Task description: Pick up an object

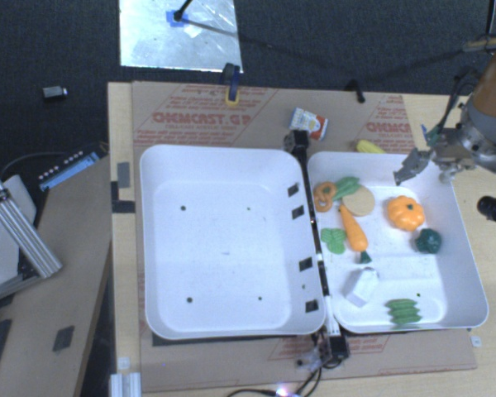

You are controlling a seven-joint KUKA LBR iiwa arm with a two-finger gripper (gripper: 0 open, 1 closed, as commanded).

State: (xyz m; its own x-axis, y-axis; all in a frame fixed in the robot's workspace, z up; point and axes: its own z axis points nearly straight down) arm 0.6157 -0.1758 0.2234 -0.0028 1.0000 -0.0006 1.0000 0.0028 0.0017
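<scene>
arm enters from 3 o'clock; gripper (415, 169) hangs over the upper edge of the right bin (467, 288), at about 1 o'clock of that bin. how wide the claw stands, and whether anything sits in it, i cannot tell from this angle.

nearest candidate: the orange pumpkin (406, 212), just at 6 o'clock of the gripper, lying free on the bin floor with bare white around most of it. judgement: a straight drop centred on it should do, closing across its widest part, since a rounded body may squirt out if caught off centre. the dark green ball (428, 241) lies near at its 5 o'clock; keep clear of it.

right bin contents: carrot (354, 229) near the middle, a tan disc (359, 202) touching its top end, an orange ring (324, 194) at 11 o'clock, green leafy piece (335, 240) beside the carrot, white block (362, 288) and green pod (403, 310) toward 6 o'clock.

left bin (161, 304): bare white floor with a few small dark marks.
</scene>
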